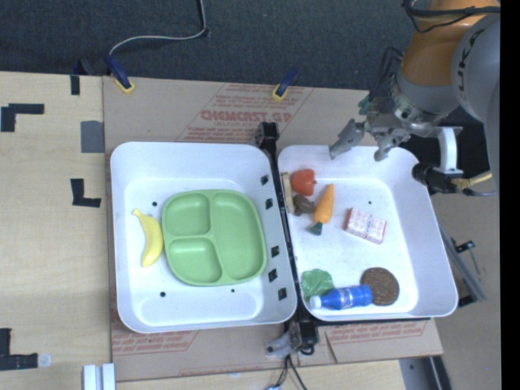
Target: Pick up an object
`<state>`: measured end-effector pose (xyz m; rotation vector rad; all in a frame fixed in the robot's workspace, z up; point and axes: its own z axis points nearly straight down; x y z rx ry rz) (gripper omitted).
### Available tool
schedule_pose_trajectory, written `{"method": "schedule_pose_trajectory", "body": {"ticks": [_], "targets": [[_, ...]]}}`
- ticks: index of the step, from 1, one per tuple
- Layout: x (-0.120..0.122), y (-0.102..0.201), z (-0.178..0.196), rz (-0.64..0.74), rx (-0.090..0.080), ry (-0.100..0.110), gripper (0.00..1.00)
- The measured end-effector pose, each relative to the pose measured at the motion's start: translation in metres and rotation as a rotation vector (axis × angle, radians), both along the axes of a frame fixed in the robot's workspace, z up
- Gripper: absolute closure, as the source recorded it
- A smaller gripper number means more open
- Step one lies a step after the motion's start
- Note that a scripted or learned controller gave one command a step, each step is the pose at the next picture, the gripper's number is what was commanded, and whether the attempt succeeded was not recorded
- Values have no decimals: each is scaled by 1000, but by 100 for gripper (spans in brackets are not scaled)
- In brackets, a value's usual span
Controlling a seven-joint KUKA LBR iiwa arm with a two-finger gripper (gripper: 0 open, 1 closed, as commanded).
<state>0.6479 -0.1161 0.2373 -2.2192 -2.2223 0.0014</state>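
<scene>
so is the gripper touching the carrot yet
Apart. The camera view shows the gripper open above the far rim of the right bin, with bare white floor between it and the carrot lying lower down in the bin.

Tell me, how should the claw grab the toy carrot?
Probably best across the carrot's orange middle, coming straight down from above. It lies flat, nearly upright in the picture, with its green tip toward the near edge. White bin floor shows on its right; on its left, a small brown piece touches it, crowding that side.
</scene>
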Motion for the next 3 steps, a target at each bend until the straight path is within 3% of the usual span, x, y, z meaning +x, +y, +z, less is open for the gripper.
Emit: {"method": "schedule_pose_trajectory", "body": {"ticks": [1,2,3], "targets": [[14,50,-54,0,0,1,0],[12,17,-150,0,-1,-1,0],[9,17,-141,0,1,14,100]]}}
